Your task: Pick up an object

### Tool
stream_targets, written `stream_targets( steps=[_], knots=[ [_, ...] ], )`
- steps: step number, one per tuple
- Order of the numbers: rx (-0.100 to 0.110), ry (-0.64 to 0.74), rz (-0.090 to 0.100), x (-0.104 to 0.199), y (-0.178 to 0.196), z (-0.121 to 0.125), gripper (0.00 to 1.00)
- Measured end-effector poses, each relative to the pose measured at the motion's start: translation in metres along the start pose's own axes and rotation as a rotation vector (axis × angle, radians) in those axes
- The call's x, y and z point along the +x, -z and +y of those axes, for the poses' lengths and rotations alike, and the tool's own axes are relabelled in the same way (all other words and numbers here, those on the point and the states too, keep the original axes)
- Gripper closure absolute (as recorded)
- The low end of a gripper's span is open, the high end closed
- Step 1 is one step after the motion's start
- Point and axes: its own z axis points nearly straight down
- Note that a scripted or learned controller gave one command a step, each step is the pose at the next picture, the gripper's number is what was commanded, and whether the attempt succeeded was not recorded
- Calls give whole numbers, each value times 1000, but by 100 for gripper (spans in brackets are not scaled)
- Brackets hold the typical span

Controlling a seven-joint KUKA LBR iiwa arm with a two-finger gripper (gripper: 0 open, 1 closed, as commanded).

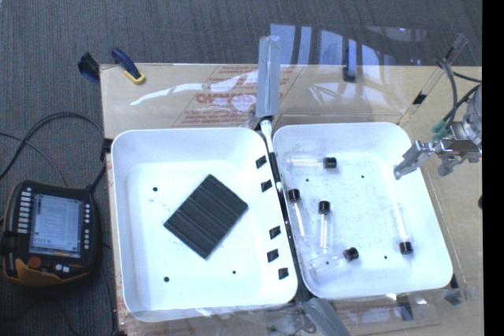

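The right white bin (370,134) holds several clear vials with black caps. One vial (311,163) lies near its back, two vials (299,216) (323,224) lie at its left middle, another vial (331,262) rests near the front, and one more vial (400,224) sits at the right. A dark ribbed rectangular pad (206,216) lies tilted in the left white bin (126,169). My gripper (411,157) reaches in from the right, hanging over the right bin's right rim, apart from every vial, with nothing seen in it.
A teach pendant (49,232) sits on the floor to the left of the bench. A blue and yellow clamp (126,67) grips the bench's back left corner. Clear plastic panels (354,67) stand behind the right bin. Black clips (272,208) line the seam between the bins.
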Motion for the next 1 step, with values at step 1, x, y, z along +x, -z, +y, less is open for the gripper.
stream_targets(
  steps=[1],
  knots=[
    [1, 42, 1, 19, -93, 12, 0]
  ],
)
